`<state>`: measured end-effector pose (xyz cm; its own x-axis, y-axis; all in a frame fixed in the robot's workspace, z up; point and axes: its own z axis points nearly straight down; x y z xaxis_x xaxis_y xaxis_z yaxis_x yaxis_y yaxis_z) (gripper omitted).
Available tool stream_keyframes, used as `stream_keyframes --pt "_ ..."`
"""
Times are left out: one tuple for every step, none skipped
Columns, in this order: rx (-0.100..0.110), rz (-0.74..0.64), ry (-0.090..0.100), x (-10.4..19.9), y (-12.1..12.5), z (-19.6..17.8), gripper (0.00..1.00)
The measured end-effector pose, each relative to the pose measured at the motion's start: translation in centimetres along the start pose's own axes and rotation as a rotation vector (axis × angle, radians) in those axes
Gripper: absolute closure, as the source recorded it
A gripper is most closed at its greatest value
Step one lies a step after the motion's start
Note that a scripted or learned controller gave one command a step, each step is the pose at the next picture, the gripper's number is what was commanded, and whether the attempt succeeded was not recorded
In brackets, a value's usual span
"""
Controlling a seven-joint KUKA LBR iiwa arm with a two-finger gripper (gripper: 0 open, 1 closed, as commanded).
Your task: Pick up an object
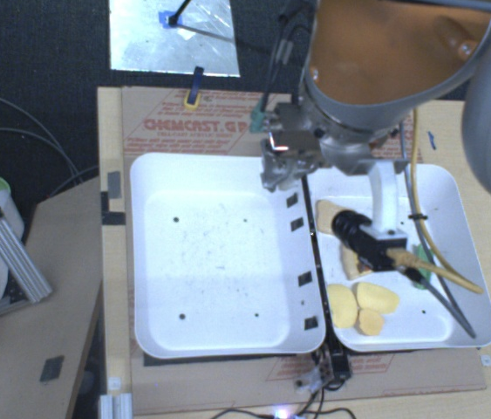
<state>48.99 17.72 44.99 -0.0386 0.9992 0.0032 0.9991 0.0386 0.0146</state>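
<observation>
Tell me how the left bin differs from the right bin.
Contents: the right bin holds yellow pieces; the left bin shows just small dark dots on its floor. Cover: the arm hangs over the right bin and hides part of it; the left bin is in plain sight almost whole. Both are shallow, white and rounded at the corners.

This looks like a robotics lab. A large grey-and-orange robot arm (402,42) hangs over white bins (210,260) on printed cardboard (193,125). Aluminium framing (5,243) stands at the left edge, and loose cables (18,116) cross dark carpet (36,24) beside a metal plate (171,24) at the upper left.
</observation>
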Motion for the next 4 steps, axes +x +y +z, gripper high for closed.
stream_keyframes --pt "0.008 0.042 -0.002 -5.4 -0.5 -3.6 1.0" --pt "0.018 0.032 -0.003 -0.8 -0.4 3.1 1.0" --pt "0.01 0.03 -0.001 -1.0 -0.3 1.6 1.0" --pt "0.007 0.026 -0.001 -1.0 -0.2 0.5 1.0"
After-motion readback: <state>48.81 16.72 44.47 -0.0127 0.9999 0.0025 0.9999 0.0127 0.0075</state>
